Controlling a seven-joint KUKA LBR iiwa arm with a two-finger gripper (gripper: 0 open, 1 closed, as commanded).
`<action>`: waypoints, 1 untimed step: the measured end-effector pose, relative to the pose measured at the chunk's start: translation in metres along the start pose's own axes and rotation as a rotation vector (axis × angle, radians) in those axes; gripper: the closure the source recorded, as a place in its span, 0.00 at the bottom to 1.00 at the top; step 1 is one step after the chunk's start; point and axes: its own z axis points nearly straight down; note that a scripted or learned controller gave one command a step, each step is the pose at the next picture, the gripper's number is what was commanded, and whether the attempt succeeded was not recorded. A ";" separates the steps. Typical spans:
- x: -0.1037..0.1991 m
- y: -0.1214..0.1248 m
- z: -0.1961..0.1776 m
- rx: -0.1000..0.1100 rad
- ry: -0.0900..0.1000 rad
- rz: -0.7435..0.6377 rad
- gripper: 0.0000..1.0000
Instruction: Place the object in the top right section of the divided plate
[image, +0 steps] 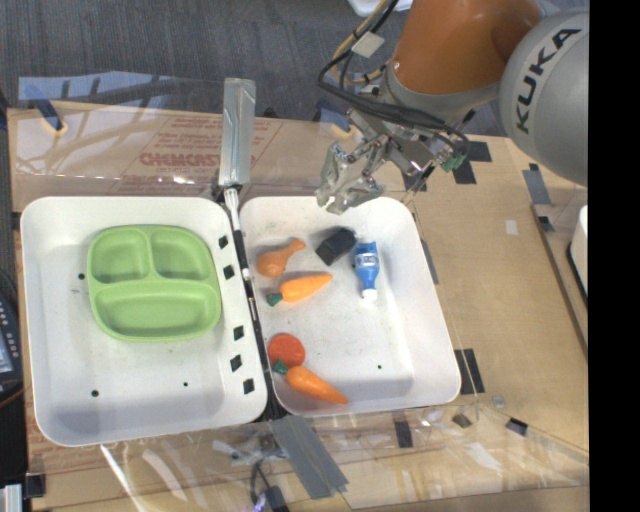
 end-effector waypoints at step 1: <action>0.019 -0.021 0.139 -0.008 0.005 -0.183 1.00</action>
